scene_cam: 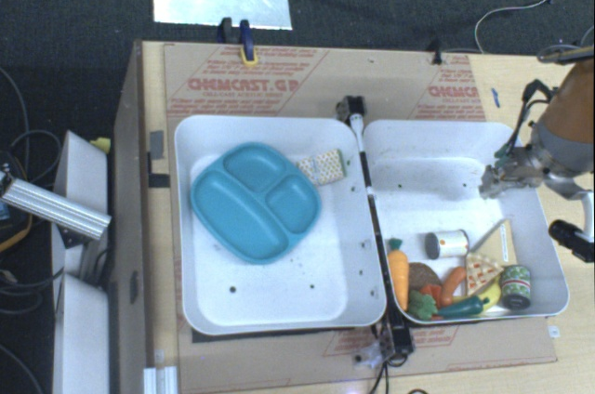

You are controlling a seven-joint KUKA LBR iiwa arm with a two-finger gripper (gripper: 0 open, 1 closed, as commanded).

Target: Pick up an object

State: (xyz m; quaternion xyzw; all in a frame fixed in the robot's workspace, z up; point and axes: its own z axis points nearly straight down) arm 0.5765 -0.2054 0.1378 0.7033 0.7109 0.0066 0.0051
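Note:
Toy food lies piled in the front part of the right bin (437,162): an orange carrot (398,274), a white cylinder (447,243), a pizza slice (482,271), a small green can (516,285), a brown round piece (425,275) and a green pepper (458,308). My gripper (495,181) hangs at the right bin's right side, over bare floor, behind the pile and apart from it. Nothing shows between its fingers.
The left bin (279,290) holds a blue divided plate (256,200) and a small patterned sponge-like piece (323,166) at its far right. A black divider (367,197) runs between the bins. The arm (567,127) comes in from the right edge.

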